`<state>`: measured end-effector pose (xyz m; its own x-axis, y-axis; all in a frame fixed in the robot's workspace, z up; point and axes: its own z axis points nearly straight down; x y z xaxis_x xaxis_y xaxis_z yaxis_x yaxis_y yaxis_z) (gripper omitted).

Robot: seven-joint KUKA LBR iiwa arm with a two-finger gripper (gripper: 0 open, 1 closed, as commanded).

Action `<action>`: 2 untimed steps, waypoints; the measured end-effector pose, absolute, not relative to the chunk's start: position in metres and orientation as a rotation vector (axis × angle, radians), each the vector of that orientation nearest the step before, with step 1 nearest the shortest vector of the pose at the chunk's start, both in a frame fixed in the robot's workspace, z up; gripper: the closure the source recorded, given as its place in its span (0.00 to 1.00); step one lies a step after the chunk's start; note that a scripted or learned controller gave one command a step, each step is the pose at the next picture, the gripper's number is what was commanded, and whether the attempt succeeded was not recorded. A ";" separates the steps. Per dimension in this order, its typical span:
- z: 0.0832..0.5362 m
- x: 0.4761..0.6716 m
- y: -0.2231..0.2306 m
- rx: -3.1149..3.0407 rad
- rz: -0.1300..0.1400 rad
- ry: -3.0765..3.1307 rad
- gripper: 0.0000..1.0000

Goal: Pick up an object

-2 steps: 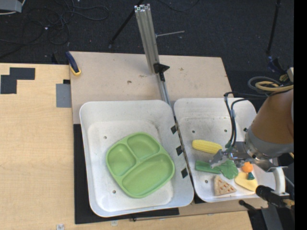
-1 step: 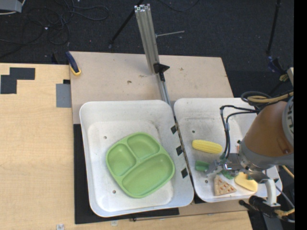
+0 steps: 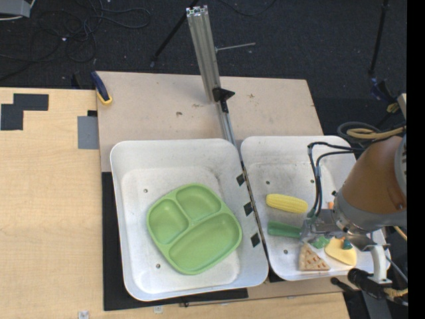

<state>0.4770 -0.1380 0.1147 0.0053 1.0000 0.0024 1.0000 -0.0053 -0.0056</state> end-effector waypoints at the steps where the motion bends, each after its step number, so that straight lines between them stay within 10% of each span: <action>1: 0.171 0.480 -0.129 -2.220 -0.003 -2.225 1.00; 2: 0.234 0.483 -0.127 -2.222 -0.004 -2.227 1.00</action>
<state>0.4827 -0.1266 0.2337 -0.0022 1.0000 -0.0008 1.0000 0.0022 0.0046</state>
